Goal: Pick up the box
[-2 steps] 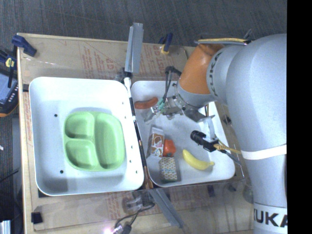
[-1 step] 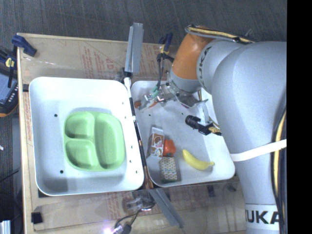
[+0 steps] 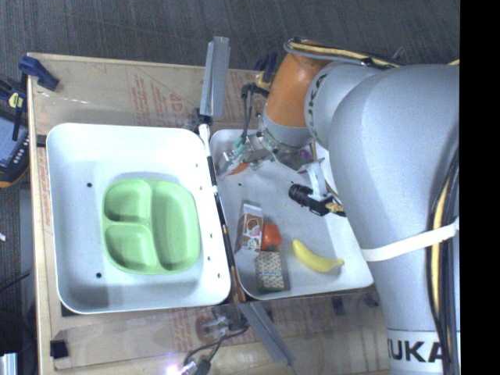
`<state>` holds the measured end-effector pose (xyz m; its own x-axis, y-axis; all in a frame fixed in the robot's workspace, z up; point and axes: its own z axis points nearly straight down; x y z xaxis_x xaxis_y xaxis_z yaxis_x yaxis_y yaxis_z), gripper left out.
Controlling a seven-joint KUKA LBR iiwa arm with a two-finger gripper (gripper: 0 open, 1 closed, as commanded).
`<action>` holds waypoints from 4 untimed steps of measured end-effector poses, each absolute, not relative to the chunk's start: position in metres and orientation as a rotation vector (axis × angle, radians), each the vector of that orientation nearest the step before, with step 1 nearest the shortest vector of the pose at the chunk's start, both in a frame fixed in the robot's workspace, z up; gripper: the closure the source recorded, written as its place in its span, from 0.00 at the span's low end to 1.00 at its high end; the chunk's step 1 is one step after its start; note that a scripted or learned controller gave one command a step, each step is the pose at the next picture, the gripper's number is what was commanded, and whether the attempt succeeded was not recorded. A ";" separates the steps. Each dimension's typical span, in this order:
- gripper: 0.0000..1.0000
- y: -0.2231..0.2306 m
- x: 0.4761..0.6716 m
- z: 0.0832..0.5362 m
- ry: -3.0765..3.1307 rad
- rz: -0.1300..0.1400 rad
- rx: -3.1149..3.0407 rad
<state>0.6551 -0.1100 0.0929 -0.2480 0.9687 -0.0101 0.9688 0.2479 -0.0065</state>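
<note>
Dark carpet lies under a wooden bench (image 3: pixel 117 84), and on the bench sit two white bins side by side. The left bin (image 3: pixel 70 178) holds a green plate (image 3: pixel 150 225) with three parts, and nothing is on the plate. The right bin (image 3: pixel 269 187) (the one nearer the arm) holds the small things.

The box (image 3: pixel 251 231) lies flat by the left wall of the right bin, about half way down. A red thing (image 3: pixel 271 237), perhaps a tomato, touches its right side. Just below them lies a brown pack (image 3: pixel 270 272). A banana (image 3: pixel 316 258) lies to the right of the pack, near it but not touching.

The big grey arm (image 3: pixel 391 155) comes in from the right. Its gripper (image 3: pixel 237 161) is down in the top left corner of the right bin, close to the wall. It is well apart from the box, with bare white floor between them. The gripper looks small and dim here, so I cannot tell if it is open or shut.

So the job is not done. The box lies on the bin floor, not lifted and not touched. I think the gripper must move along the bin to the box, come down over it, close on it and lift it. The red thing sits so close that it might get bumped or grabbed too.
</note>
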 end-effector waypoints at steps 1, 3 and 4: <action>1.00 -0.110 0.654 0.103 2.487 -0.024 1.922; 0.00 -0.112 0.615 0.148 2.771 -0.002 1.483; 0.00 -0.174 0.645 0.126 2.562 0.000 1.817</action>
<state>0.6455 -0.1742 0.1263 -0.3307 0.9437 -0.0010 0.9437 0.3307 0.0004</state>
